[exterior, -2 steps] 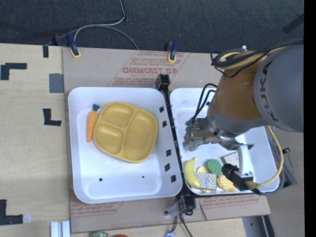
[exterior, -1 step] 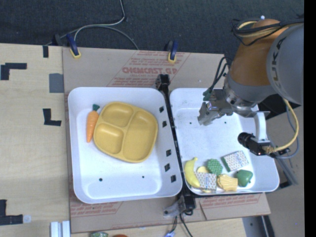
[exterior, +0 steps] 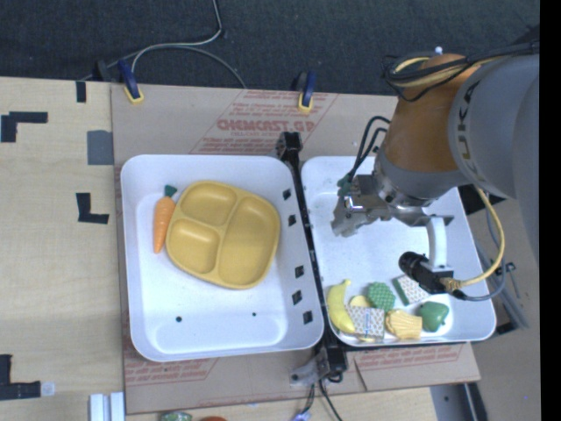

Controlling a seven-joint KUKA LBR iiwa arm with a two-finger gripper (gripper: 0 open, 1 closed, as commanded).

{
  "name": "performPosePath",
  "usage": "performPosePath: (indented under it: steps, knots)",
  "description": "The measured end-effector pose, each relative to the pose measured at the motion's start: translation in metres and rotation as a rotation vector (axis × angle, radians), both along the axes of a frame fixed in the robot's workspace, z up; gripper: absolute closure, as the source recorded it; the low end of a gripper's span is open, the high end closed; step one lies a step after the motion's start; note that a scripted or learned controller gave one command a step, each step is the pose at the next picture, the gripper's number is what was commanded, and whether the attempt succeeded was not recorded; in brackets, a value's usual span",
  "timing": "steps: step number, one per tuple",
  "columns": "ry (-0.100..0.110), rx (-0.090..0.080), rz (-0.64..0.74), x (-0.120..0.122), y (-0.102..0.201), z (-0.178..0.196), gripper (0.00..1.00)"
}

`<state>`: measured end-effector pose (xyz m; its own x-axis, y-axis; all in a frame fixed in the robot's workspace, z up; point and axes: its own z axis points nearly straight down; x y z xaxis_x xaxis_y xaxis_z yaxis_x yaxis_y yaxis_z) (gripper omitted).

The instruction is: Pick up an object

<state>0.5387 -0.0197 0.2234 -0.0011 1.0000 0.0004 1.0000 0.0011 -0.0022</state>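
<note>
In left bin [exterior: 145, 323]: toy carrot [exterior: 161, 222] lying lengthwise along the left wall, green top toward the far end, touching or nearly touching the rim of a yellow divided plate [exterior: 221, 233] that takes up the bin's middle. Carrot judged light, stiff plastic, smooth and a little slippery; best taken across its thicker upper half, jaws straddling the short axis. Plate judged light but broad and shallow, poor for a two-finger pinch except at the rim. In right bin [exterior: 473, 235], at the near wall: a tight cluster of play food, running from a banana [exterior: 337, 305] through a small patterned packet [exterior: 368, 321], a green leafy piece [exterior: 381, 295], a corn cob [exterior: 404, 325], a pale wedge [exterior: 408, 288] to a green pepper [exterior: 435, 316]. All judged light, hard, not fragile; pieces touching one another, so a pinch on one likely to nudge its neighbours. Banana at the cluster's left edge looks the most open to approach, taken across mid-curve. Above the far-left part of the right bin: gripper [exterior: 351, 219] hanging from the grey wrist, near the divider, well apart from the cluster. Finger opening cannot be told from this angle; nothing seen in its grasp. No object lifted yet.
</note>
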Motion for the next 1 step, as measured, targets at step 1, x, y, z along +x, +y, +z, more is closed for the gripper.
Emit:
performPosePath:
  steps: [1]
  knots:
    - [0.0,-0.001,0.0,0.0532,0.0137,-0.04,1.0]
